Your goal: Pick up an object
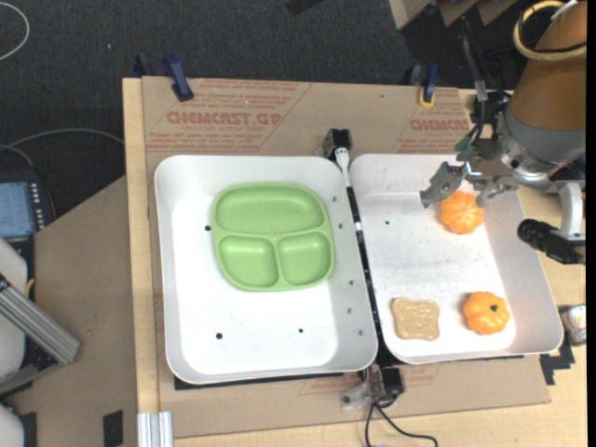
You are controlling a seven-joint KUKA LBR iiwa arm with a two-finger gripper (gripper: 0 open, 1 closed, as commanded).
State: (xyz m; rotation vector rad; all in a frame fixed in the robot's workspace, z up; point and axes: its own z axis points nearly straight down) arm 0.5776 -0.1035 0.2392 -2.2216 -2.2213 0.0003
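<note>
You are looking down on a cardboard-covered bench point(279, 110) printed with red lettering, set on dark carpet, with blue clamps point(177, 77) along its far edge. Two shallow white bins sit side by side on it. The left bin point(186, 343) holds a green divided plate point(273, 237) with three compartments, lying flat near the bin's far half. The right bin point(521, 268) holds three things: an orange fruit, perhaps a tangerine point(462, 213), near its far right part; a small orange pumpkin point(486, 313) near the front right corner; and a tan, cracker-like square point(415, 318) just to the pumpkin's left, apart from it. The grey arm with its orange band point(549, 73) reaches in from the right, and your gripper point(461, 188) hangs right above the tangerine. Its fingers are spread, one finger point(438, 187) angling off to the fruit's left and the other sitting over its right side. You cannot tell whether either finger touches the fruit.
</note>
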